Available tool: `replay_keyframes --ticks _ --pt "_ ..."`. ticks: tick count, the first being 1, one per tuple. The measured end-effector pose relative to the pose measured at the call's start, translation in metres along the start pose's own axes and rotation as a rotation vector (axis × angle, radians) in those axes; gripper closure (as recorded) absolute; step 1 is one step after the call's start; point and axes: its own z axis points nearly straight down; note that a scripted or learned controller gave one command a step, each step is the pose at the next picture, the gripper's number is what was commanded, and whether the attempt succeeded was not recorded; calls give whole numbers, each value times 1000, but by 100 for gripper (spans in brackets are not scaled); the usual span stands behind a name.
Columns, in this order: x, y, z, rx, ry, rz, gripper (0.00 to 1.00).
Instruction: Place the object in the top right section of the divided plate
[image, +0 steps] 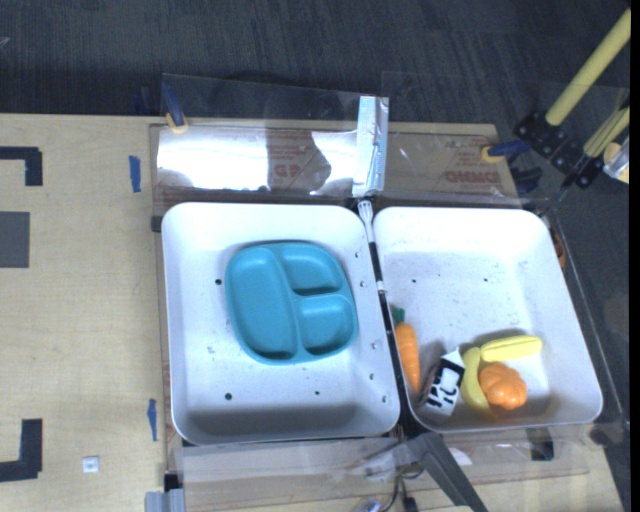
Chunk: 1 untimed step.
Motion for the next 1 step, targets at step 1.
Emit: replay_keyframes --ticks 1 --pt "-31 35 1 0 1 -85 100"
